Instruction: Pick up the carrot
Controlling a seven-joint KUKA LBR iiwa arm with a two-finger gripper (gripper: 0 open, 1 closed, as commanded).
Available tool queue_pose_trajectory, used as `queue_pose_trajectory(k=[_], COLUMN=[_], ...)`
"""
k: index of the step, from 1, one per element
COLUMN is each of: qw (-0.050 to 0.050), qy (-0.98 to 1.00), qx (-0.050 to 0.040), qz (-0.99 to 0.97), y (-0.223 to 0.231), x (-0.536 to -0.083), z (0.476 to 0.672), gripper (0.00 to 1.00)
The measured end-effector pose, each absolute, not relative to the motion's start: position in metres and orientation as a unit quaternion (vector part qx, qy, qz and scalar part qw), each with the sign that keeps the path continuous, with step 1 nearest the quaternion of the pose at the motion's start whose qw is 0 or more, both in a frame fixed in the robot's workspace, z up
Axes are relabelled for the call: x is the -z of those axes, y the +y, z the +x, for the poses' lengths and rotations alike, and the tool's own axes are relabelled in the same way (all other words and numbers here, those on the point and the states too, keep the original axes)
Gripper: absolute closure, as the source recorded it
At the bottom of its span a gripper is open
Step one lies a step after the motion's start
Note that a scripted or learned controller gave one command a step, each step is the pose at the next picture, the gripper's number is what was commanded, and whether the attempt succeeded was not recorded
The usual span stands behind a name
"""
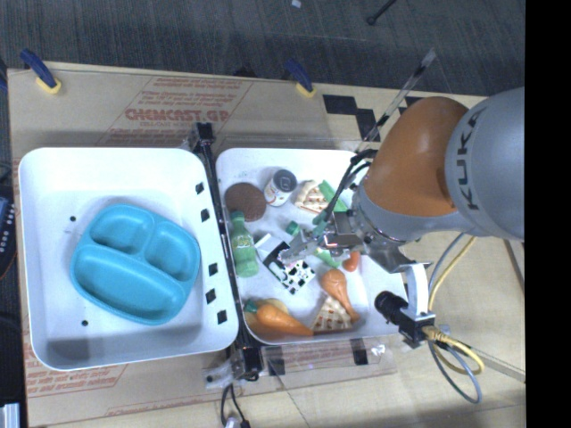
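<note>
- Two white bins (116,350) sat side by side on the bench.
- Carrot (278,321) lay at the right bin's near edge, ungrasped.
- Gripper (323,239) hovered mid-bin; its opening could not be told.
- Reach step: it likely needed to travel toward the carrot, then descend.

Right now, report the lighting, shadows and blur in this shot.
Camera view: even, soft light, with no strong glare on the white bins; faint shadow lies under the blue tray; the carrot reads fairly sharp, small items near the gripper are slightly soft.
</note>
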State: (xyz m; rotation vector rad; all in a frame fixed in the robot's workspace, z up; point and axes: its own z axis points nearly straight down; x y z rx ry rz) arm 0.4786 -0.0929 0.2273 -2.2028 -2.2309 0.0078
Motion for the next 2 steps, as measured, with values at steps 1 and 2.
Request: queue_pose_trajectory(k=[1,2], qw=[0.004,0.002], qy=[-0.644,-0.645], qx=[-0.0017,0.0003], qz=[-0.765,-0.765], y=[-0.128,-0.072], x=[-0.091,-0.194], z=[0.476,0.488], gripper=[0.0,0.0])
